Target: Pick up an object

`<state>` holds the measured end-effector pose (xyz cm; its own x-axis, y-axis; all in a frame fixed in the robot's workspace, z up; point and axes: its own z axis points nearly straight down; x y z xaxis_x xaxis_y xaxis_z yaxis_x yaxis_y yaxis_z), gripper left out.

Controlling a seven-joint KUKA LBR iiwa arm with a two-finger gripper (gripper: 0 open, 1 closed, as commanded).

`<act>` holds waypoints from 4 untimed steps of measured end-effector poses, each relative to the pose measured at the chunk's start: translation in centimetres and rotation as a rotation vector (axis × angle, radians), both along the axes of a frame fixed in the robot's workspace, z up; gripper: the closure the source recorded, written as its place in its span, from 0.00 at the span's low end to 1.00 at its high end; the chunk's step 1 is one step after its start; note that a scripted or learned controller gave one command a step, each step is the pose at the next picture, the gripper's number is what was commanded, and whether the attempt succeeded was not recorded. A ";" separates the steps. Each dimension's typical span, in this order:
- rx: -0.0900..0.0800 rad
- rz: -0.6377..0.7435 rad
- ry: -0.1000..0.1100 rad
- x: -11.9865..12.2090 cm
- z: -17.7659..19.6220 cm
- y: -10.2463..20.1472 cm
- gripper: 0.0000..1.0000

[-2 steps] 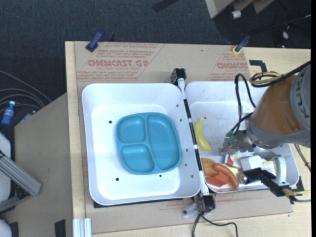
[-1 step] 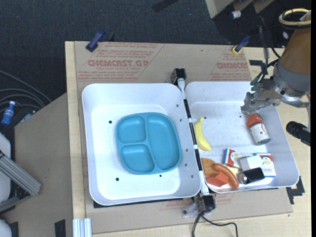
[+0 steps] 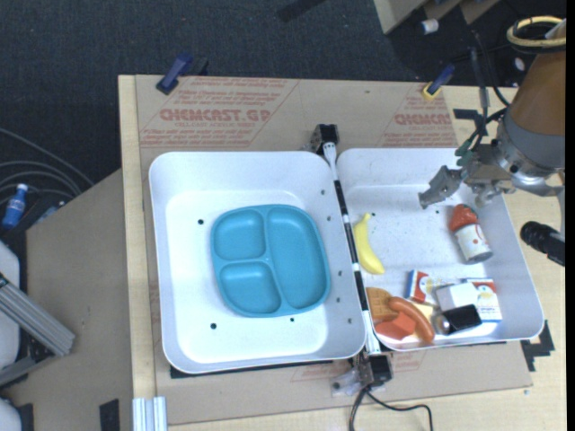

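Objects are lying in the right bin: a banana against its left wall, a red-capped bottle near its right wall. The gripper is hovering over the far right corner, carrying nothing; finger state cannot be determined.

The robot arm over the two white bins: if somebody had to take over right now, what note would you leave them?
Gripper: hangs over the upper part of the right bin, with nothing visibly between its fingers.
Right bin: banana by the left wall, small red and white bottle just below the gripper, cartons and an orange item piled at the near edge.
Left bin: one blue divided plate.
Done: nothing picked up yet.
Left: choose an object, grasp it, lift it. The bottle looks nearest.
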<state>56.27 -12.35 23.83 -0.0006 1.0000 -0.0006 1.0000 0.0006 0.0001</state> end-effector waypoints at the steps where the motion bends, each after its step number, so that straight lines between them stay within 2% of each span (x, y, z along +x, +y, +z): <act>1: -0.001 -0.001 0.000 5.0 -6.7 -7.8 0.00; 2: 0.013 0.004 0.004 2.4 -15.4 -9.4 0.00; 3: 0.004 0.003 0.001 2.3 -14.3 -9.7 1.00; 4: 0.009 0.006 0.003 2.4 -14.4 -9.5 0.00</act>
